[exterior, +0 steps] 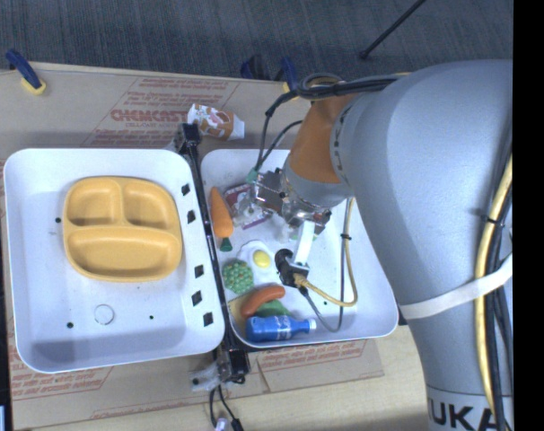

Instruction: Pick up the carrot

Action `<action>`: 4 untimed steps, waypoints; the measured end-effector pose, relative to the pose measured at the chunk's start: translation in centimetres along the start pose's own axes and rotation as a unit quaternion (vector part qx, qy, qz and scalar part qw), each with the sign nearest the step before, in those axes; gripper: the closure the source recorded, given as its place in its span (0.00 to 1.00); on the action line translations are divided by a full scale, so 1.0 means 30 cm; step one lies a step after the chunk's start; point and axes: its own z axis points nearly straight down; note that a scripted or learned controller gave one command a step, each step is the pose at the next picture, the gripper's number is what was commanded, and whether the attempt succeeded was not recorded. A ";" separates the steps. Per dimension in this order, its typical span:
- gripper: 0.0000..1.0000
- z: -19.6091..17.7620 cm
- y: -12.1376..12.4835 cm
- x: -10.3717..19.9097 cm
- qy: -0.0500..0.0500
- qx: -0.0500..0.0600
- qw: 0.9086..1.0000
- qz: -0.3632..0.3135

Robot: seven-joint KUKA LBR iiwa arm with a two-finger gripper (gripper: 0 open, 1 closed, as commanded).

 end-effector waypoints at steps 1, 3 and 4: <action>0.00 -0.335 -0.194 0.144 0.001 0.000 0.999 0.054; 0.00 -0.333 -0.261 0.210 0.001 0.001 1.000 0.023; 0.00 -0.333 -0.261 0.210 0.001 0.001 1.000 0.023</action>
